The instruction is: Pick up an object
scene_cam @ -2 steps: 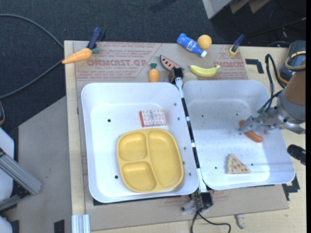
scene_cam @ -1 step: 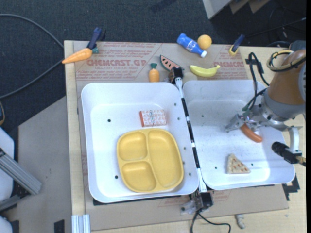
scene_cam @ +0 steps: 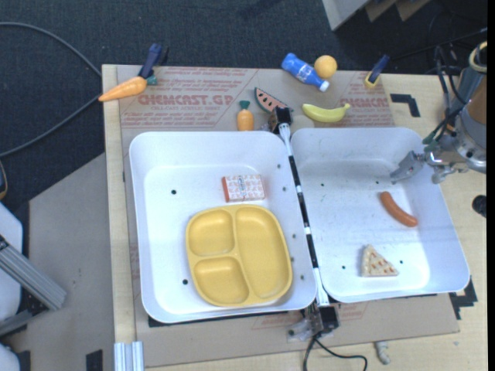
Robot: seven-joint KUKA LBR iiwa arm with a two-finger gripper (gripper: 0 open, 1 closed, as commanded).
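two white bins sit side by side on the bench. in the left bin [scene_cam: 155,168] we see a yellow divided plate [scene_cam: 238,255] with three compartments, and just beyond it, apart from its rim, a small flat packet [scene_cam: 243,187] with a reddish border. in the right bin [scene_cam: 340,161] we see a sausage [scene_cam: 397,209] lying at a slant near the far right side, and a waffle wedge [scene_cam: 377,263] nearer the front edge, well apart from the sausage. the gripper [scene_cam: 421,168] enters from the right, over the right bin's far right corner, above and just beyond the sausage; we see nothing between its fingers, and they appear spread apart, one tip pointing left over the bin floor. on the cardboard behind the bins we note a carrot [scene_cam: 124,90] at the left corner, a small orange bottle-like toy [scene_cam: 245,119], a watermelon slice [scene_cam: 267,99], a banana [scene_cam: 326,113], a blue bottle [scene_cam: 303,71] lying tipped, and an orange ball [scene_cam: 326,65] touching or just beside the bottle.
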